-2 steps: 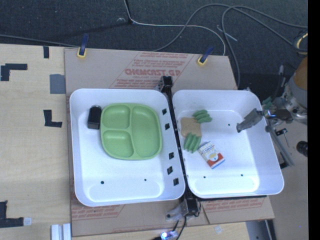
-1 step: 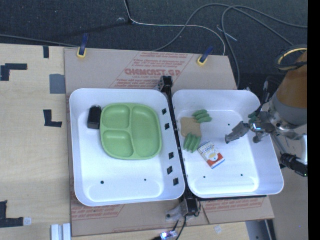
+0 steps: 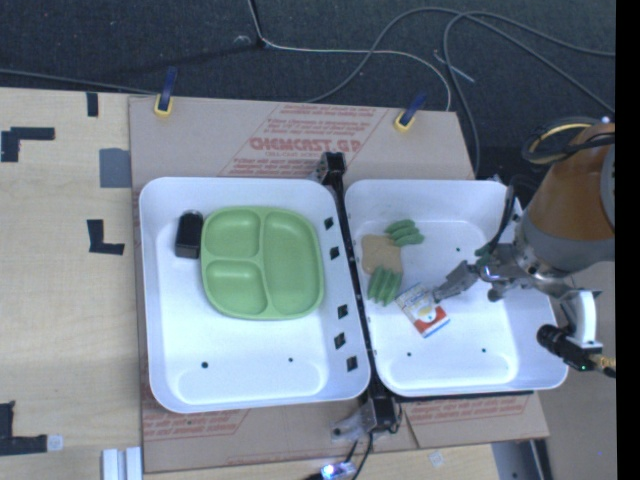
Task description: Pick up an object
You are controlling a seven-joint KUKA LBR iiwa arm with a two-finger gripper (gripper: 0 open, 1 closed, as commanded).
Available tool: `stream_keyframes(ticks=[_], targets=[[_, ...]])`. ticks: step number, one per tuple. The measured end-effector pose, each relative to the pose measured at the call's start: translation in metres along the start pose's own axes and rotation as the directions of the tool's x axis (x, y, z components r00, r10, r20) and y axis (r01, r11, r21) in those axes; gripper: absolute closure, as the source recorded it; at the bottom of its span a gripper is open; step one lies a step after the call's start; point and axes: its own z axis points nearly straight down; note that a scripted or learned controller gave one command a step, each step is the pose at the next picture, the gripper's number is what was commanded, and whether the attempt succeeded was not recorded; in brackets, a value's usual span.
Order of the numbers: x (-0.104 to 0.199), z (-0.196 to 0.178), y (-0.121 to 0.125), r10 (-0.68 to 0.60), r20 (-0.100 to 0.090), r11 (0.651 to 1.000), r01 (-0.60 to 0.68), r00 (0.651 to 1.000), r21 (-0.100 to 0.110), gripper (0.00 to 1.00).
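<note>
Camera view: gripper [image 3: 447, 286] low in right bin [image 3: 470, 368], tip touching small white-red card packet [image 3: 424, 311]; finger state cannot be told. Packet likely light, flat, slippery; best pinched across its short edges. Green-tan glove [image 3: 386, 256] lies beside it.

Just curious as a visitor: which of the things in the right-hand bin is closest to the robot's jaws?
The small white card with red and blue print. The gripper sits right at its edge, while the green pieces and tan piece lie farther left.
</note>
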Motion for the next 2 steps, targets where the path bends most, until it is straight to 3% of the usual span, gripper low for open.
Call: stream_keyframes(ticks=[1,2], targets=[[-0.009,0.055,-0.004,0.002,0.000,1.000,-0.002,1.000,0.000,0.00],[-0.009,0.042,-0.002,-0.001,0.000,1.000,0.001,1.000,-0.003,1.00]])
